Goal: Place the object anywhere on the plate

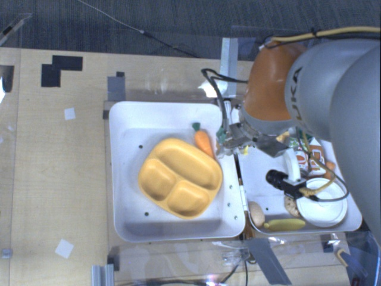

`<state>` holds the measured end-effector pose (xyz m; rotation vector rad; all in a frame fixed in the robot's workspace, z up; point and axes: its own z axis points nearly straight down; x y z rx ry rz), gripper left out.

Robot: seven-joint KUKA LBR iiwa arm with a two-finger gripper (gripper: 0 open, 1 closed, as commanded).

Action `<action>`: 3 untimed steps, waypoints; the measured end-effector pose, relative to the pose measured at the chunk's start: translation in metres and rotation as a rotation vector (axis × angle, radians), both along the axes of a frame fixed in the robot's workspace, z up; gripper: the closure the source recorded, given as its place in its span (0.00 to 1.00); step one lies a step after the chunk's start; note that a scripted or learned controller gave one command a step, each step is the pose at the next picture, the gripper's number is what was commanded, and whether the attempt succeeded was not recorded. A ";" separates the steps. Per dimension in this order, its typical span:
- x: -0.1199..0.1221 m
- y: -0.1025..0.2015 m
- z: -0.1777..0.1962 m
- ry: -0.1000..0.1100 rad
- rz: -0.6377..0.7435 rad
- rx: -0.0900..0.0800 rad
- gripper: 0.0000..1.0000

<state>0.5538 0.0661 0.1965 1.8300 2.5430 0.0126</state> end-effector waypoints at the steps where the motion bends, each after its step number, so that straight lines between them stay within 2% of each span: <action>1: 0.000 0.000 0.000 0.001 0.001 0.000 0.00; 2: 0.004 0.006 -0.011 0.007 0.366 -0.004 0.00; 3: -0.022 0.043 -0.011 0.004 0.777 -0.006 0.00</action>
